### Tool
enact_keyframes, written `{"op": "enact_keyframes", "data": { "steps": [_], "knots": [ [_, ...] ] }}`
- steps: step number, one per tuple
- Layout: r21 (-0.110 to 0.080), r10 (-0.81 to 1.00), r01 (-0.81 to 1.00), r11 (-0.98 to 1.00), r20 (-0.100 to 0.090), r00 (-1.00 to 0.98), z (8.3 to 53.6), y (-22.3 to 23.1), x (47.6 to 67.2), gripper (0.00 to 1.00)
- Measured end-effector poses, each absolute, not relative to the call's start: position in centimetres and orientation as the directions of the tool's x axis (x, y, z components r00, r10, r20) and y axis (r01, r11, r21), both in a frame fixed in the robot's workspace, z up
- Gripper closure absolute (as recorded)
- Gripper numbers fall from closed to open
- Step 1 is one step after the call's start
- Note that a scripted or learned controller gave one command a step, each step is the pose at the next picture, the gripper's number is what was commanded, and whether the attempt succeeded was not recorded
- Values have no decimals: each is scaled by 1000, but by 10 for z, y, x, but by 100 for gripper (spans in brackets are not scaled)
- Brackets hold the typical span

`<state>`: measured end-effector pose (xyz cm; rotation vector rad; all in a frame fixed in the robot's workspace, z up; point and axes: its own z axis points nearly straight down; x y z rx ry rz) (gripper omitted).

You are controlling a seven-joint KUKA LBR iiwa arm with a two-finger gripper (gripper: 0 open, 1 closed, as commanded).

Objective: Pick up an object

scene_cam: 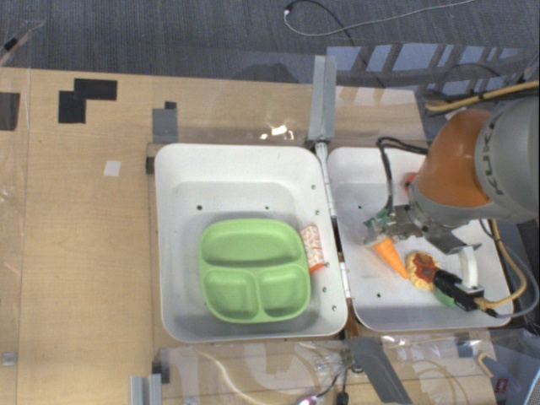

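Green three-compartment plastic plate (253, 268) plus small orange-patterned packet (312, 246) in left white bin (181, 175). Orange carrot-shaped toy (390, 254) in right white bin (359, 175), beside gripper (390, 223); finger state not discernible.

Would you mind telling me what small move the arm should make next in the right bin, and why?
Probably a short descent onto the orange carrot-shaped toy. The gripper sits just above it in the right bin, nothing shows between its fingers, and the toy lies apart from the other small items, so it looks the easiest pick.

claw (390, 224) mostly hidden (under wrist), arm (506, 154) cropped
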<state>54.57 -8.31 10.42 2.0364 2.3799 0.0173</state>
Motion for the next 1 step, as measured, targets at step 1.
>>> {"op": "enact_keyframes", "data": {
  "steps": [1],
  "knots": [
    [6, 1000, 1000, 24, 1, -24, 229, -4, 521, 100]
  ]
}}
